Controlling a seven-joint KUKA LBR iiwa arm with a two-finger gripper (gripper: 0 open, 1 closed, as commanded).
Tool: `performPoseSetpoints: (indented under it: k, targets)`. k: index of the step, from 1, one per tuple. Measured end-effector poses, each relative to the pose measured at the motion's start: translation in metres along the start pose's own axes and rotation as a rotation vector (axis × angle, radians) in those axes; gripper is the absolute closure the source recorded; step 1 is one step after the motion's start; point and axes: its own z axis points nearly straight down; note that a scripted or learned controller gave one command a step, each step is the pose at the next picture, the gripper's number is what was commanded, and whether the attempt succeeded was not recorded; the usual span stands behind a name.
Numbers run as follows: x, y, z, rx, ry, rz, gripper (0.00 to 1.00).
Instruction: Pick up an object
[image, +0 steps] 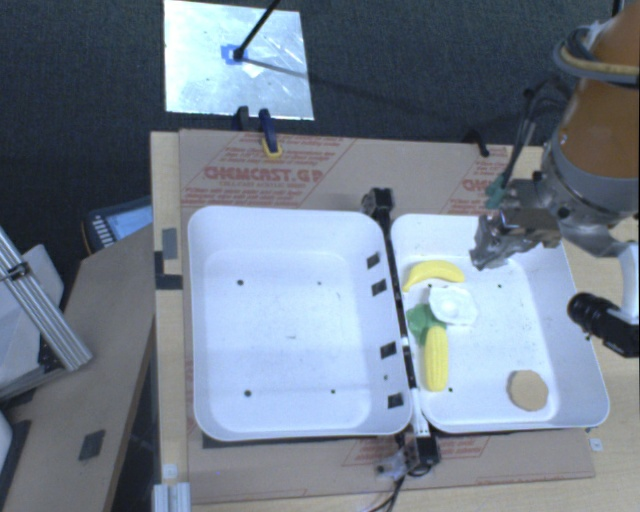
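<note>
Gripper (487, 252) hangs over the upper part of the right bin (570, 330), toward two o'clock from the bench's middle; whether it stands wide or narrow cannot be told from this slant, and nothing shows between its tips. Just beside it, toward eight o'clock, lies a yellow banana (434, 273). Below the banana sits a white fried egg (452, 306), touching a green piece (419, 320) on its nine o'clock side. A yellow corn cob (437, 358) lies at six o'clock from the egg. A tan cookie (528, 390) rests well apart, toward four o'clock. The left bin (210, 300) adjoins at nine o'clock.
</note>
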Motion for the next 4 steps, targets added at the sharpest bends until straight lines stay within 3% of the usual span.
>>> performPoseSetpoints:
  k: [1,2,3,4]
  targets:
    - [0.03,0.0,-0.048,0.0,0.004,-0.014,1.0]
    - [0.083,0.0,-0.122,-0.003,0.006,-0.017,1.0]
    - [0.134,-0.001,-0.118,0.005,0.005,-0.016,1.0]
    - [0.155,-0.001,-0.118,0.005,0.004,-0.014,1.0]
